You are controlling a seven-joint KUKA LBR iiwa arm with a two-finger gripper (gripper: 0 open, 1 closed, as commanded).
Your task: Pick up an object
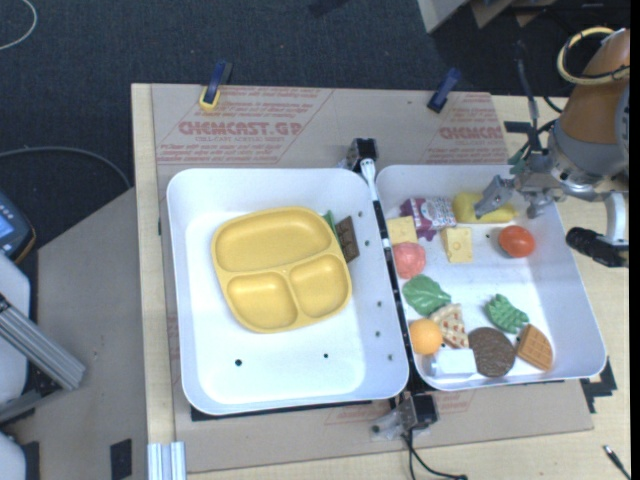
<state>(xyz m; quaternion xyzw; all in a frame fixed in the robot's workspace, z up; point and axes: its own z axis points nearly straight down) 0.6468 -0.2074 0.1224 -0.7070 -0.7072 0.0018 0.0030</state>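
Camera view puts our gripper (503,200) over the far part of the right bin (585,313), close to a yellow piece (466,206) and a red tomato (516,241); we cannot tell how it is set. Nothing is lifted, and the candidates lie in this bin.

We judge the crowding the main risk. The yellow piece sits just beside a purple packet (432,211) and near a cheese block (458,244), so a descent could nudge neighbours or catch two things. The tomato looks round and glossy, likely to roll away. The waffle (535,348) and brown cookie (490,350) lie flat, offering little edge.

The left bin (190,268) holds a smooth yellow tray (280,266) with three compartments.
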